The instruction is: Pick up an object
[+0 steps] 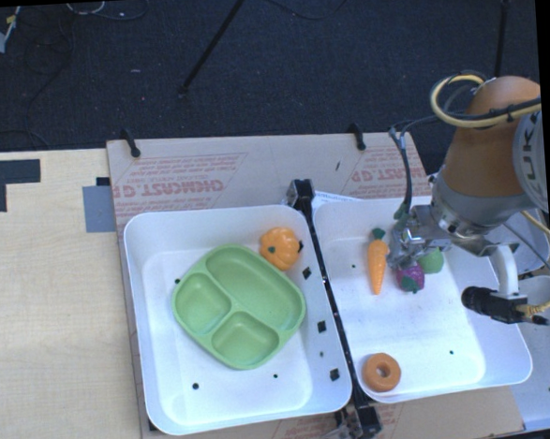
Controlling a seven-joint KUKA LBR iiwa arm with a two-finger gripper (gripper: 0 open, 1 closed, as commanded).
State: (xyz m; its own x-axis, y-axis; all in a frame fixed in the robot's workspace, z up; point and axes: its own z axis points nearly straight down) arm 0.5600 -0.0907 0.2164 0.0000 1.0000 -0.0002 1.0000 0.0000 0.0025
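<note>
From above, the arm is reaching in from the right, its gripper point(411, 251) hanging low over the right bin point(454, 365). I cannot tell how it is set. Right beneath it are lying a purple toy point(411, 277) and a green one point(432, 261), touching each other. A carrot point(378, 265) is resting just beside them on the left. A doughnut point(382, 372) is sitting well apart, by the near rim. In the left bin point(166, 400), a green divided plate point(239, 305) is lying with a small orange pumpkin point(280, 248) touching its far edge.
</note>
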